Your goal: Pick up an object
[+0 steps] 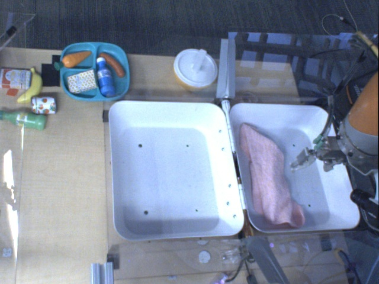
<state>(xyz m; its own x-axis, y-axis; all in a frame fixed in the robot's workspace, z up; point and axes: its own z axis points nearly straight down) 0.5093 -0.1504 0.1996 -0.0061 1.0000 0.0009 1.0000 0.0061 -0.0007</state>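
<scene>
A pink cloth [266, 176] lies lengthwise along the left side of the right bin [331, 215], its lower end bunched near the front wall. My gripper [314, 160] hangs over the bin's right half, just right of the cloth and apart from it. Its fingers are spread open and hold nothing. The grey arm with its orange band [362, 114] comes in from the right edge.
The left bin [118, 158] sits beside the right one, with a ridge between them. Behind the bins stand a white lidded cup [195, 68] and a blue divided plate [95, 71] of toy food. A banana [31, 86], a can [44, 105] and a green bottle [23, 119] lie far left.
</scene>
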